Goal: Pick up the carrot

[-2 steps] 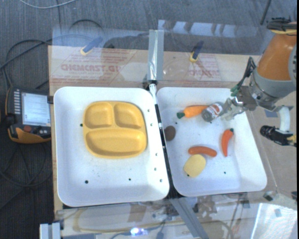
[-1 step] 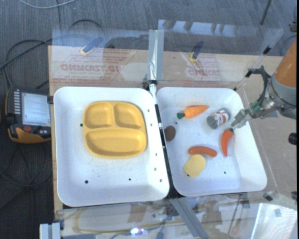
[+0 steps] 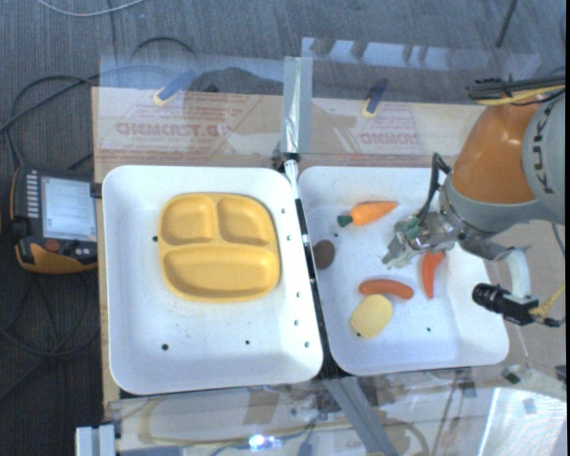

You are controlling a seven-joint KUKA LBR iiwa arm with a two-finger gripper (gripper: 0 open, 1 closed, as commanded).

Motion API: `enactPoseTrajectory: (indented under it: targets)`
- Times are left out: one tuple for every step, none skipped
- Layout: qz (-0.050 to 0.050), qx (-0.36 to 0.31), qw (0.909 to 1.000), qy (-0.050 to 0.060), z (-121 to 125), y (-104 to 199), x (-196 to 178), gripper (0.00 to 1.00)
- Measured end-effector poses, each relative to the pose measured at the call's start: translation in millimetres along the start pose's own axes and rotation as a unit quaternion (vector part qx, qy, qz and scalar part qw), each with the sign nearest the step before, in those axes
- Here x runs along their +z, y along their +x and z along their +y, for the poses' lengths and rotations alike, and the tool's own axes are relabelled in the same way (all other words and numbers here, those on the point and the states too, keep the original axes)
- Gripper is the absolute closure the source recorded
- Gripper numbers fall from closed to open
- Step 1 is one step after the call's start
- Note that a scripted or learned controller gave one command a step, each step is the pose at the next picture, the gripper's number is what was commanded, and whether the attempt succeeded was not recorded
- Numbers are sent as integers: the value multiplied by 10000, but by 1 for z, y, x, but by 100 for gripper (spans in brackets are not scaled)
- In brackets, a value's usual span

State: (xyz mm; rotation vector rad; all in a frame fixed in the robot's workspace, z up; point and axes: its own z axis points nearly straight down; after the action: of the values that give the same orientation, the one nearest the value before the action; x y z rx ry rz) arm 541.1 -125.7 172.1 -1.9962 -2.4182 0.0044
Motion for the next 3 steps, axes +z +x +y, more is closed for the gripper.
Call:
enactPoseTrajectory:
  targets:
    - [-4,527,9986,3,-60,-30,-29,100]
    - [-14,-1335,9911,-10,-73,-80,-66,100]
    - [-12,-3687,9296,-20,-74,-86,-89,100]
